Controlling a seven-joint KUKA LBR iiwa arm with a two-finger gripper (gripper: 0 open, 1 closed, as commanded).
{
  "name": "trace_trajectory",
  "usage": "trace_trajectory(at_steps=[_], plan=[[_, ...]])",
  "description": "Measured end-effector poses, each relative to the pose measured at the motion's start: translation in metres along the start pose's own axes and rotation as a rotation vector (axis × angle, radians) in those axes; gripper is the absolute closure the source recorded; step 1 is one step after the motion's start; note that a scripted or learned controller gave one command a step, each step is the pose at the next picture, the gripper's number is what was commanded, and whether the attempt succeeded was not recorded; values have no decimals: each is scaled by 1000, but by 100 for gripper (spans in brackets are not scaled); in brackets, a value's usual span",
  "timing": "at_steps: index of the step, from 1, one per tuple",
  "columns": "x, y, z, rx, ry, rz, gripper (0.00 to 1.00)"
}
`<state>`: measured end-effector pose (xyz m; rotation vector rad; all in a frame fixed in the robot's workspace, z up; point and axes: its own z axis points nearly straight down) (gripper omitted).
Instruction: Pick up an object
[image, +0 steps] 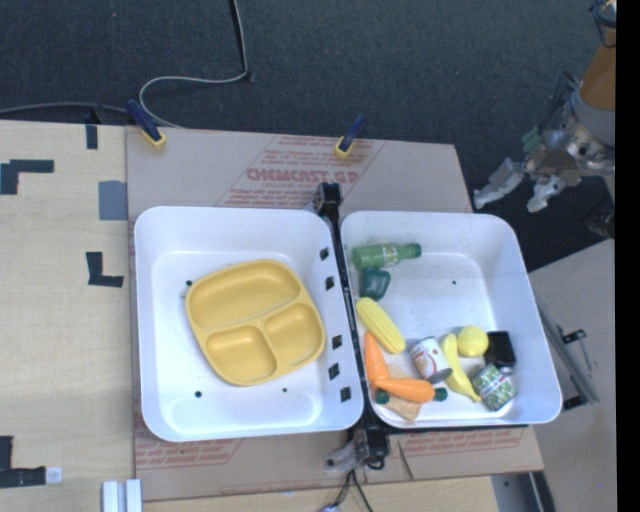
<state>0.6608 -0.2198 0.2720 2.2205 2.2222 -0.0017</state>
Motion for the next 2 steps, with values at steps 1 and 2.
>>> trace_trajectory(at_steps=[1, 2], plan=[[51, -2, 176, 1, -3, 0, 0], [166, -8, 87, -1, 2, -2, 0]])
